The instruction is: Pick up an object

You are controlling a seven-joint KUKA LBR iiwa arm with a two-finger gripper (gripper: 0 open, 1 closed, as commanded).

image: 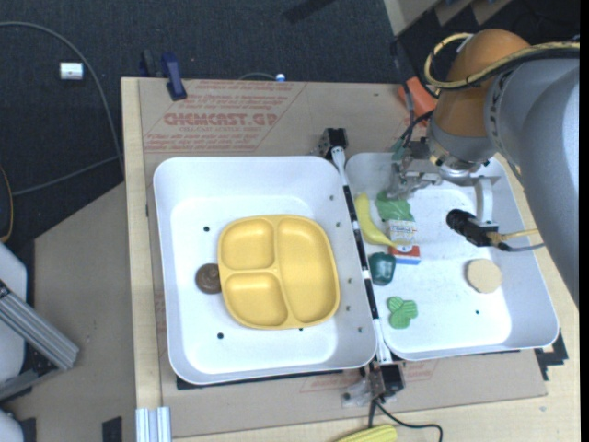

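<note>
Two shallow white plastic bins [184, 247] on brown surface [138, 155]. Yellow divided plate [276, 270] in left bin. End effector [402, 187] low in right bin, over green-white packet [398, 215] beside yellow banana [370, 224]; grip state cannot tell. Best centred on packet, clear of banana, before closing.

grey arm [538, 109], orange band [479, 72], yellow-black cables.

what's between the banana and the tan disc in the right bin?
In the camera view, between the banana and tan disc: a small carton, then bare bin floor.
</note>
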